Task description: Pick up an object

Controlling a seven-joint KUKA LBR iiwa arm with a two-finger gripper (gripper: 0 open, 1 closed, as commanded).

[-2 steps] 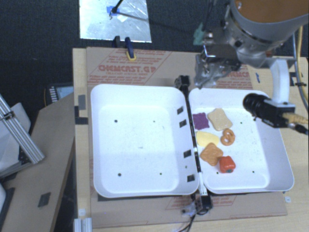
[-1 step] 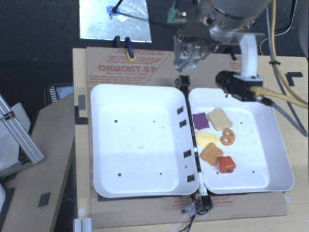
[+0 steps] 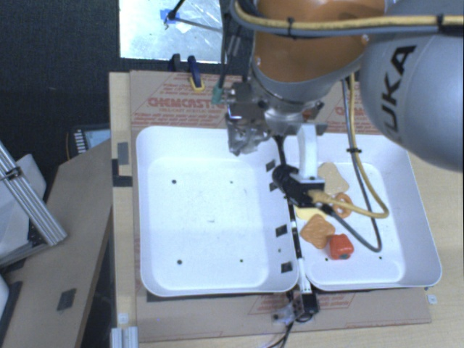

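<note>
Though reaching in from the right, ends with the gripper [image 3: 244, 138] above the far right corner of the left bin [image 3: 181, 223], just beside the wall [image 3: 284, 212] shared with the right bin [image 3: 399, 259]. Cannot tell, from this slant, spread from pressed together at the gripper. Hard to judge touching the bin floor or hanging above it. Looms large across the top right as a grey arm [image 3: 413, 85] with an orange band [image 3: 312, 13] above the wrist.

Found in the right bin, apart from the gripper: all the loose things to pick, bunched in the left half near the dividing wall. Farthest back, a tan slice [image 3: 332, 175]. Just in front of that, an orange ring-like piece [image 3: 341, 206]. Beside the dividing wall, a flat yellow piece [image 3: 307, 214], and, on or against its near edge, an orange lump [image 3: 317, 230]. Nearest the front, touching or just beside the lump, a red block [image 3: 341, 246].

Under both bins, brown cardboard [image 3: 174, 100] with red lettering. Clipped at the cardboard's far edge, a blue clip [image 3: 193, 67]. Beyond that, a shiny sheet [image 3: 159, 20]. Off to the left, past the bench edge, a slanted metal rail [image 3: 32, 209].
</note>
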